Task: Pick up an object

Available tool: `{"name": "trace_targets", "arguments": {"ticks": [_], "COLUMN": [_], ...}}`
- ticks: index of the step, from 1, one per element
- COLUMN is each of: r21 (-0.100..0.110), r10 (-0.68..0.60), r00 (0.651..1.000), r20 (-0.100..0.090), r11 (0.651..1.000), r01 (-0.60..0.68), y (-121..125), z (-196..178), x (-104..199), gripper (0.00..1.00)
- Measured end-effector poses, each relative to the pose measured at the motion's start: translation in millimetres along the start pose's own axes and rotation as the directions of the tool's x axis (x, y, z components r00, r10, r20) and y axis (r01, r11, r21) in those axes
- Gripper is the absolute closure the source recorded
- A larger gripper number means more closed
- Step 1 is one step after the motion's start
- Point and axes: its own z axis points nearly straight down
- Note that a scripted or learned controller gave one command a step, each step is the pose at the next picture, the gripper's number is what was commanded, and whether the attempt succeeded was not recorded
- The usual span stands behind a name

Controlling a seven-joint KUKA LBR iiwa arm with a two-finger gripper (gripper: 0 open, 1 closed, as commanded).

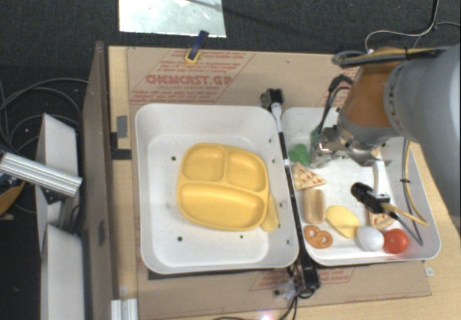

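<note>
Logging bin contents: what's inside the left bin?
The left bin holds a yellow divided plate, with nothing in its compartments. Whatever lies under the plate is covered.

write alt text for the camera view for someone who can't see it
A grey robot arm reaches from the right over the right bin, which holds toy food: a pizza slice, pretzel, tomato. The left bin holds a yellow divided plate.
</note>
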Motion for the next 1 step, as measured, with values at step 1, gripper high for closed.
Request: {"name": "trace_targets", "arguments": {"ticks": [1], "r21": [-0.004], "r10": [0.004], "r00": [1.0], "r20": [0.002], "r11": [1.0], "r01": [-0.003], "y": [0.8], "z": [-13.1], "x": [-3.9], "gripper": [1.0]}}
